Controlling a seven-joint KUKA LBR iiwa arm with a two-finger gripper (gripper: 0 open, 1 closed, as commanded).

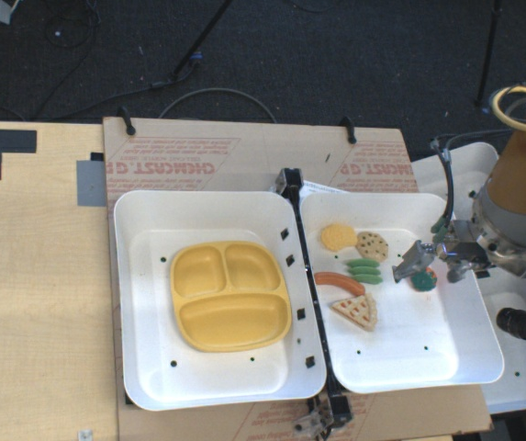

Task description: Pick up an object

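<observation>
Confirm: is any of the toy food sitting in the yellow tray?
No. The yellow tray sits alone in the left bin; the pizza slice and hot dog lie in the right bin.

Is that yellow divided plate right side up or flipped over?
Right side up. The yellow plate lies flat in the left bin, its three hollow compartments facing up.

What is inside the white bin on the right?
The right bin holds toy food: a yellow round piece, a cookie, green beans, a sausage, a pizza slice and a teal piece, partly covered by the gripper.
</observation>
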